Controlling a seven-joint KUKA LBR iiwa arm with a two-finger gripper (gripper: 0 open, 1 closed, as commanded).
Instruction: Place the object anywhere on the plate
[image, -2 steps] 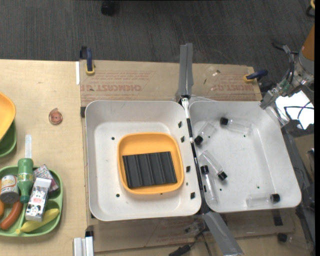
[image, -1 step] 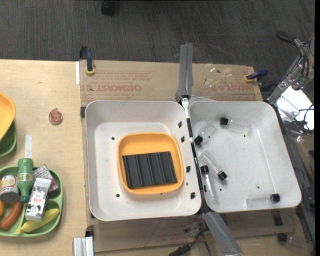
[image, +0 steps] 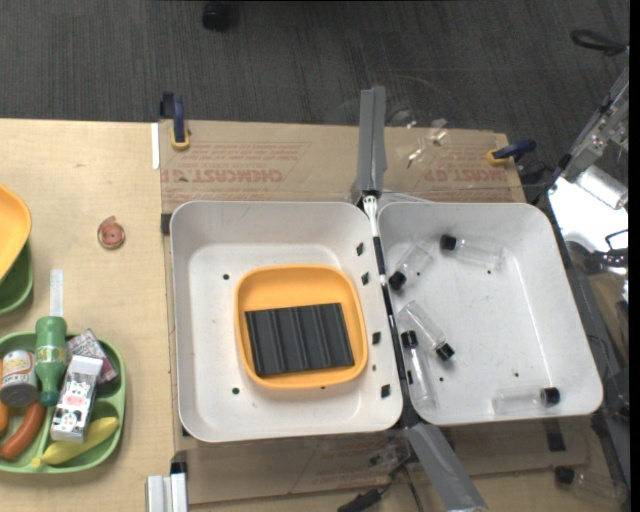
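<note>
Two shallow white bins sit side by side on a sheet of brown cardboard (image: 270, 170) laid over the table (image: 80, 180). The left bin (image: 200, 330) holds an orange plate (image: 298, 283) with rounded corners, roughly in its middle. A dark grey ribbed slab (image: 300, 338) lies flat on that plate, towards its near side. All of it sits within the plate's rim, with its ridges running from far to near.

The right bin (image: 520, 300) holds several clear tubes with black caps:
- One tube (image: 468, 250) lies near the far side.
- Another tube (image: 410, 268) lies close to the left wall.
- A third tube (image: 428, 333) lies slantwise near the middle.
- A fourth tube (image: 522, 401) lies along the near wall, with its cap at the right corner.

None of the tubes touches another.

Whether the end effector is open or closed cannot be told from this view.

On the bare table to the left, a green tray (image: 100, 430) carries toy food. This includes a green bottle (image: 50, 355), a small white carton (image: 72, 400), a can, a red sausage and a banana. Farther back at the left edge is part of a yellow bowl (image: 10, 235), which rests in a green one. A small pinkish round thing (image: 112, 233) lies alone between that bowl and the left bin. A blue and yellow clamp (image: 177, 125) grips the far left corner of the cardboard, and another clamp (image: 510, 152) grips the far right corner.
</note>
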